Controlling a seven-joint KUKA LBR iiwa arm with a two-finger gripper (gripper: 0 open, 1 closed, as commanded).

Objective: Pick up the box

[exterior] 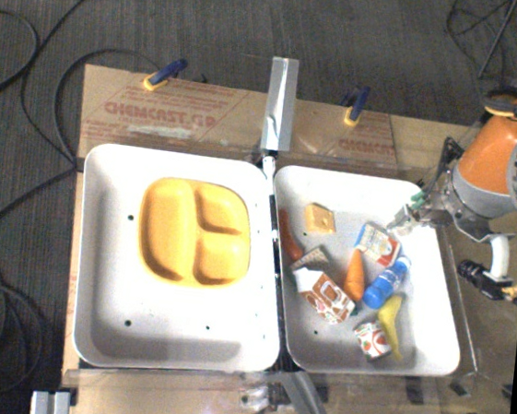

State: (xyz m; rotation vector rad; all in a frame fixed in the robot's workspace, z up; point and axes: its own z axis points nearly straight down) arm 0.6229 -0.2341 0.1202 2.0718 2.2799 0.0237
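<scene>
While the grey arm [503, 174] with its orange band leans in from the right edge of the frame, the cardboard-covered tabletop [204, 116] carries two shallow white bins side by side across the middle of the picture. Blue and yellow clamps [165, 74] grip the tabletop's far edge at upper left and upper centre. Filling the left half, the left bin [98, 313] holds a yellow divided tray [195, 231], lying flat in its upper middle. To the right, the right bin [428, 351] holds a loose scatter of small things. Among them the box [327, 297], white with a red-brown print, lies tilted near the bin's centre, just below a grey wedge and touching or nearly touching an orange carrot-shaped piece [354, 275] on its right. Another red-and-white carton [378, 244] sits toward the upper right of that bin, a blue bottle [386, 285] just below it, a yellow banana-shaped piece [391, 321] lower still, and a tan cracker-like square [319, 220] near the top. Poised at the bin's upper right rim, the tool [408, 217] sits well apart from the box; whether its tips are apart or together cannot be told
</scene>
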